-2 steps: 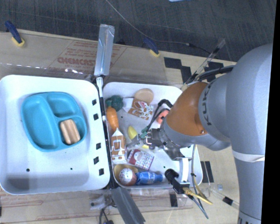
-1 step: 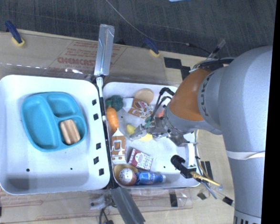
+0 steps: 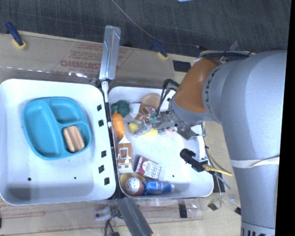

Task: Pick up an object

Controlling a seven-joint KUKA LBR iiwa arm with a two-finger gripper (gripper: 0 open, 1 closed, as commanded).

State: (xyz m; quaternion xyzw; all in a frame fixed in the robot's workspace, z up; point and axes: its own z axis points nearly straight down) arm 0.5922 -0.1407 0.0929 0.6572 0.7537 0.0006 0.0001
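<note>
Two shallow white bins (image 3: pixel 12 181), one blue divided plastic tray (image 3: pixel 46 125), one tan bread roll (image 3: pixel 73 138), one orange carrot (image 3: pixel 118 125), one dark green round object (image 3: pixel 121 107), one red-and-white carton (image 3: pixel 148 167), one blue bottle (image 3: pixel 158 187)

My grey arm (image 3: pixel 248 122) reaching in from the right, orange band (image 3: pixel 194 90) bent above my wrist, forearm slanting down over the right bin (image 3: pixel 203 187), my gripper (image 3: pixel 155 121) low near that bin's upper middle, pointing left toward the divider

gripper (image 3: pixel 157 121): fingertips lost in clutter, perhaps touching | arm (image 3: pixel 253 122): cut off at right edge
</note>
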